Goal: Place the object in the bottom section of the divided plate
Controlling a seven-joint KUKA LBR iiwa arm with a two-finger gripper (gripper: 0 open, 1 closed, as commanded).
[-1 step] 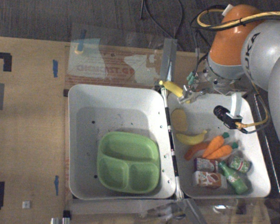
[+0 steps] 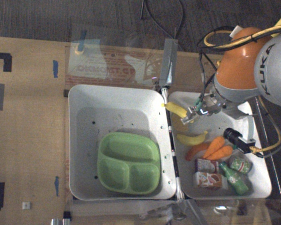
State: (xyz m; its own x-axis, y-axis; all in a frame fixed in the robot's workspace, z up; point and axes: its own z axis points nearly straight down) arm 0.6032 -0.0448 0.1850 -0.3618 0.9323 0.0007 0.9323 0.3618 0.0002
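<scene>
Hand [image 2: 191, 114] above right bin's upper left, closed on small yellow plastic banana [image 2: 175, 108] jutting over divider | likely light, stiff, slick, curved; mid-body pinch safest | bound for green divided plastic plate [image 2: 129, 163] in left white bin [image 2: 80, 129].

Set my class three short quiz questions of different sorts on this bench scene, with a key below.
1. True or false: the green divided plate lies in the left bin.
2. Which colour is the item between the fingers of the gripper: A red, B yellow, C green?
3. Fill in: the two carrots lie in the ____ bin.

Key: 1 true; 2 B, a yellow banana; 3 right.
</scene>
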